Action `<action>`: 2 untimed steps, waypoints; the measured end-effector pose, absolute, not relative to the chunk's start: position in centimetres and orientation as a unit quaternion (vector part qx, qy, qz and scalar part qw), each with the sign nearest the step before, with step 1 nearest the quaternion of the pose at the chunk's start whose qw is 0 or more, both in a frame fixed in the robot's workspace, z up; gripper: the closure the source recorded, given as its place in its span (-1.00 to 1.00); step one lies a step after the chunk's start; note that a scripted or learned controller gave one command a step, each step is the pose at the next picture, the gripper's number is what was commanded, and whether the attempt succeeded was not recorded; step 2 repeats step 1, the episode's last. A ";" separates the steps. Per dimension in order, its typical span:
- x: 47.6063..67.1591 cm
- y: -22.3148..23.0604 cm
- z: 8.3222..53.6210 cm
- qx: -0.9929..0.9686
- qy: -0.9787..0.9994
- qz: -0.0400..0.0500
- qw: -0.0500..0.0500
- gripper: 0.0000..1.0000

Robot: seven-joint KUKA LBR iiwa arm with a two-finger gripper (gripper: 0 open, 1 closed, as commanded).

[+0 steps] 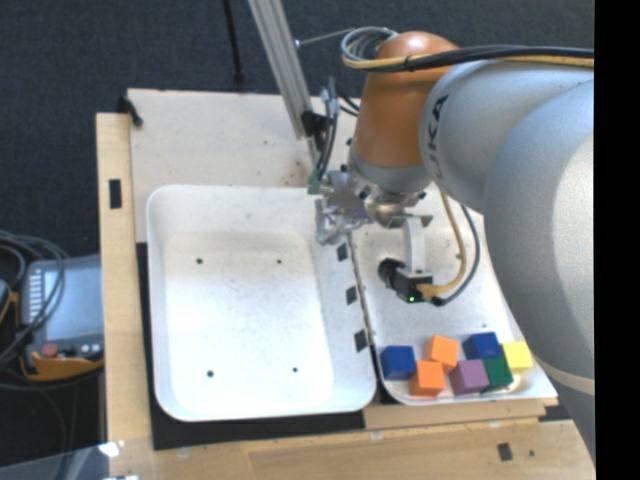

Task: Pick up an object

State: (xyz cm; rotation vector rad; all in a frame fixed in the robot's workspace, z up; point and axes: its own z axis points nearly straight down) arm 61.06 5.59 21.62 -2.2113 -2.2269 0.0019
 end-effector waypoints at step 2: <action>59.8 9.7 21.8 -0.705 -0.710 0.001 0.003 1.00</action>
